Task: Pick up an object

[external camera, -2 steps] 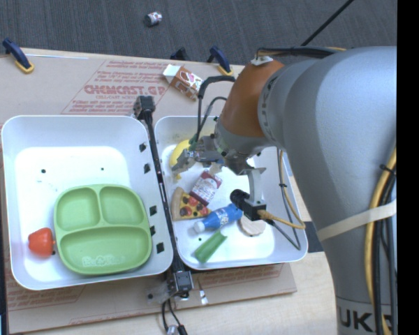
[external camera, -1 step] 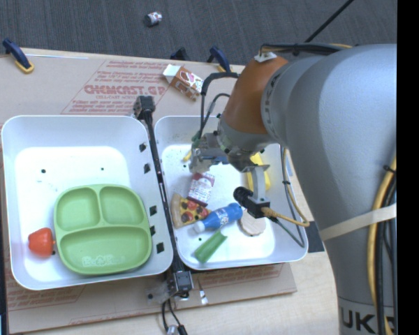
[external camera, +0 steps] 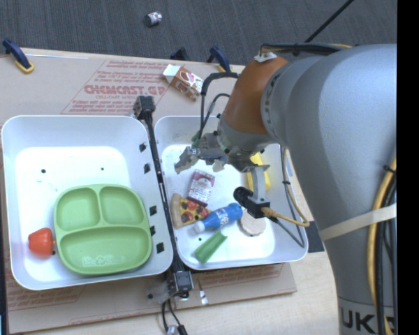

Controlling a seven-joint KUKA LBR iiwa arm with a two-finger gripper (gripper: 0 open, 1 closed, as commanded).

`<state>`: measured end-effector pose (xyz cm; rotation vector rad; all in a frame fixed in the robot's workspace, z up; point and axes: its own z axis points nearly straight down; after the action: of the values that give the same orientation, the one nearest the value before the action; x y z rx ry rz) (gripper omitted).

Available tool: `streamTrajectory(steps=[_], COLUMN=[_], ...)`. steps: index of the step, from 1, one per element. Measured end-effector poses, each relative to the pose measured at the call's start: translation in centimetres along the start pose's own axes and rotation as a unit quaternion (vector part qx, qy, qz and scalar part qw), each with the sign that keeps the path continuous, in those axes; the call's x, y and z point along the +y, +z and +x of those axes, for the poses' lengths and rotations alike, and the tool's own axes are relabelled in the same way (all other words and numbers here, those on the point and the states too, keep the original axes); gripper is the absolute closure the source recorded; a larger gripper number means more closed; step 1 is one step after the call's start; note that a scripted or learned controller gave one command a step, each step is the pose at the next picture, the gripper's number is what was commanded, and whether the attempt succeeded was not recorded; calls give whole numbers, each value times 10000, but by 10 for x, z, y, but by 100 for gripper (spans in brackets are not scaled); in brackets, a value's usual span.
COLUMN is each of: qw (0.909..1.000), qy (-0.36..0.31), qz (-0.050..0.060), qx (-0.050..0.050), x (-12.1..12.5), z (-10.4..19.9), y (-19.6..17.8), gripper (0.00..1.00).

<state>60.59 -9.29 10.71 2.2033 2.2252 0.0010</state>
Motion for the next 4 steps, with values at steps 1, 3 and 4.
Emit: streamTrajectory(steps=[1, 3, 4], qw=[10000, 10000, 10000], qy=[-11, 19, -13], qz=[6, 29, 48], qx=[2, 29, 27], x=[0, -64, -64], z=[0, -4, -4], y=[-10, 13, 4], gripper=[100, 0, 100])
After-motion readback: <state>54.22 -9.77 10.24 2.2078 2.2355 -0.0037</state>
